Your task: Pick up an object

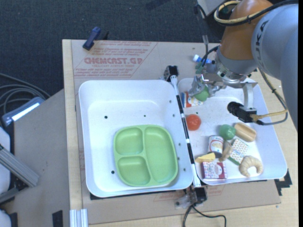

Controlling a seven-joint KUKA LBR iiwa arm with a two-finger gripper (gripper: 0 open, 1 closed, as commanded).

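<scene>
1. Where the grey arm comes in from the right, the gripper (203, 90) hangs over the right bin (214, 112), above the tomato (193, 122) and farther from the camera than it.
2. Its fingers look clamped on a green ball (202, 96), which sits between the tips, beyond the tomato and slightly to its right.
3. A red and white packet (188, 100) lies just beyond the tomato, beside the ball on the ball's left.
4. The tomato itself rests against the bin's left wall.
5. To the tomato's right lies a second green lump (227, 131), touching a bread roll (245, 132) that lies farther right.
6. Nearer the camera than the tomato and to its right stands a small can (216, 143), with a pale cracker pack (238, 150) beside it.
7. Nearer still lie a yellow cheese wedge (206, 158) and a red and white box (214, 170); a croissant (251, 165) lies well to the tomato's right, at the near rim.
8. Left of the tomato, across the wall, the left bin (123, 103) holds a green divided plate (145, 155).
9. Far beyond the tomato and to its left, a blue object (92, 38) lies on the board outside both bins.
</scene>
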